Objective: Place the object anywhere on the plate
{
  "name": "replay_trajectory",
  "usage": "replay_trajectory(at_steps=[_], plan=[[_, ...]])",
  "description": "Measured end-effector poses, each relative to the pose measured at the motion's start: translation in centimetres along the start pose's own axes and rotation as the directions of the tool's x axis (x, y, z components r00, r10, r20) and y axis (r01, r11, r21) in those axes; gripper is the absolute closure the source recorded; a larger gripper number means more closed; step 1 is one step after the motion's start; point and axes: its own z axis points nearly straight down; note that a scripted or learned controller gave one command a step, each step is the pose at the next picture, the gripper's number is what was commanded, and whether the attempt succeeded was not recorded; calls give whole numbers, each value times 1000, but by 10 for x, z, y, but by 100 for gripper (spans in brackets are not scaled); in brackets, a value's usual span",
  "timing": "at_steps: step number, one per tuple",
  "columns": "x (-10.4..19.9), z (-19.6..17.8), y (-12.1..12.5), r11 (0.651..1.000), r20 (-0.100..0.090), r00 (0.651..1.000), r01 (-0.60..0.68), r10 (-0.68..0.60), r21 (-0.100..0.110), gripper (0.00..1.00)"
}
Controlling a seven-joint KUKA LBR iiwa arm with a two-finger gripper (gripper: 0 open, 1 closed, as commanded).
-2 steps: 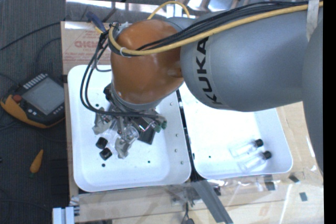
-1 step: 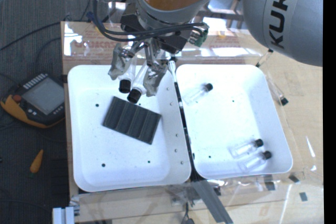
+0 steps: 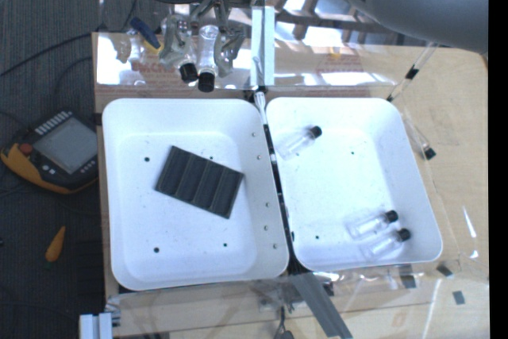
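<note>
Claw (image 3: 202, 52) above bins' far edge, pinching clear vial (image 3: 208, 44) (glare-blurred), arm cropped up top — dark ridged plate (image 3: 198, 182) in left bin (image 3: 127, 123).

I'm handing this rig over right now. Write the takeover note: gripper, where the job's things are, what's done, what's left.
Gripper: raised above the far edge of the bins, apparently carrying a clear vial with a black cap.
Plate: dark ribbed slab, lying in the left bin, nothing on it.
Right bin: one vial far left, two near the front right corner.
Done: a vial seemingly picked.
Left: carry it over the plate and set it down.
</note>
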Motion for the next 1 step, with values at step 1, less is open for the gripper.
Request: replay_trajectory(at_steps=[1], plan=[[13, 121, 47, 950, -2, 950, 313, -313, -5, 100]])
